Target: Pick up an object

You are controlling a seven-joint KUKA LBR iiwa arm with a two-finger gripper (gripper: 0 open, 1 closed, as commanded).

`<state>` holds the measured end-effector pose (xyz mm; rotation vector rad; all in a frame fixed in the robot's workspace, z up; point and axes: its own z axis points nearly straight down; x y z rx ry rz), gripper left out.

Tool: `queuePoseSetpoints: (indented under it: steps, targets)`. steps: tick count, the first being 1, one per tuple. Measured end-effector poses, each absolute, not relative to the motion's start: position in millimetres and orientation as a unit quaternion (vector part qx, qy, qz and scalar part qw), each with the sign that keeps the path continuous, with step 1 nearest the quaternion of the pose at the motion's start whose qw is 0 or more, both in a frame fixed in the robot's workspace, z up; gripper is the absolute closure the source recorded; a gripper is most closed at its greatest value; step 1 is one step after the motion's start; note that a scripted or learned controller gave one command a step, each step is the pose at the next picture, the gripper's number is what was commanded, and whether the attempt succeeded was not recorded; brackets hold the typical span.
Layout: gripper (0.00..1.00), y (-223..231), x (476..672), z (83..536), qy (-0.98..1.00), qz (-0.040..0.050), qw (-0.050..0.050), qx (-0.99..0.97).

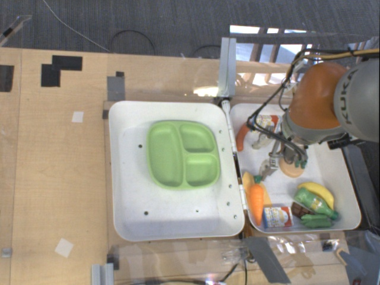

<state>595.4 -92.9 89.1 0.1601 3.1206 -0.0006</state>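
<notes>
— What lies at the near edge of the right bin [350, 215]?
— A small can [276, 216] at the near rim, a carrot [256, 199] beside it along the left wall, and a banana [316, 193] with a green bottle [313, 202] toward the near right corner.
— And the gripper [284, 161]?
— Farther in, mid-bin, over a round tan disc [291, 170]; the carrot sits just nearer and left of it. Whether its fingers are apart, I cannot tell.
— The left bin [127, 218]?
— A green divided plate [182, 154] lies at its middle.
</notes>
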Motion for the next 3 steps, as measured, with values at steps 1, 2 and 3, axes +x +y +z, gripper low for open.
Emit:
queuePoseSetpoints:
  steps: [1, 2, 3]
  targets:
    - [0.00, -95.1, 656.4, 89.3, 0.995, 0.0009, -0.012, 0.094]
    - [0.00, -85.8, 645.3, 88.6, 0.992, -0.0014, 0.002, 0.127]
    - [0.00, -92.6, 636.1, 87.8, 0.967, 0.0019, 0.007, 0.255]
